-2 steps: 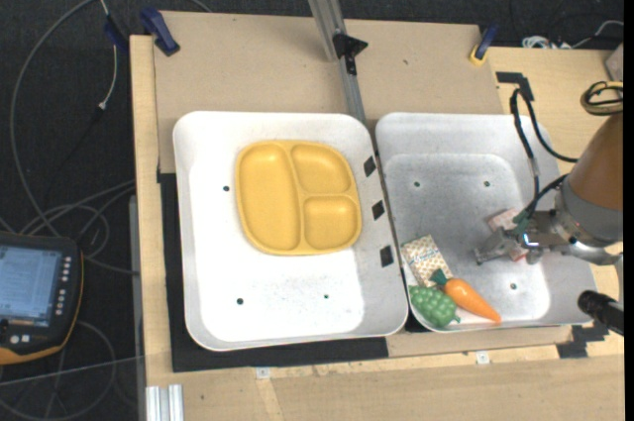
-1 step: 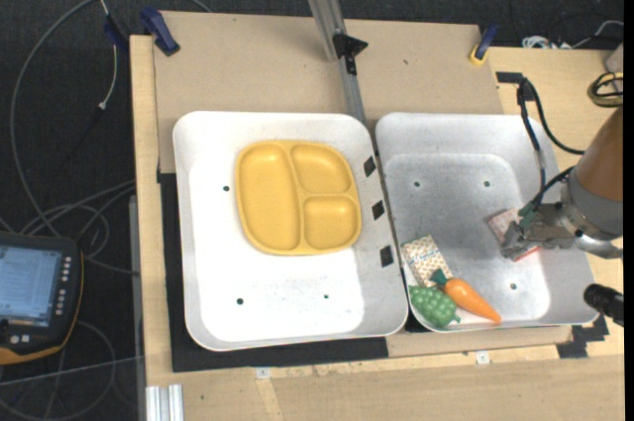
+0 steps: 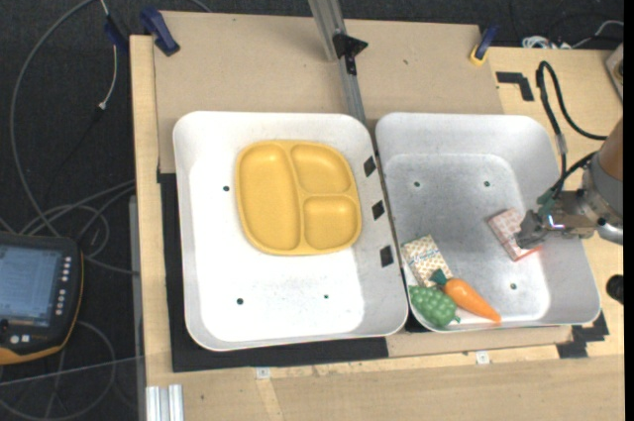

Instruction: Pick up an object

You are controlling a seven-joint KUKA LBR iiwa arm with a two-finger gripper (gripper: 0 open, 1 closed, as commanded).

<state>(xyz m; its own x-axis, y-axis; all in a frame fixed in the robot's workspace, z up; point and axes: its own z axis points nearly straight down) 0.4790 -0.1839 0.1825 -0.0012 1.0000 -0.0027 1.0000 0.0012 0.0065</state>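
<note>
We note the grey two-finger gripper (image 3: pixel 543 223) low at the right edge of the small flat pink-and-white packet (image 3: pixel 509 233), finger state indeterminable, packet lying flat on the right white bin (image 3: pixel 466 137) floor, so the thin packet may slip out.

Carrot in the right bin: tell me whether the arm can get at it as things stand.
Probably yes. The carrot lies uncovered at the bin's front edge, touching only a green toy, and the tool is nearby, over a small packet.
</note>
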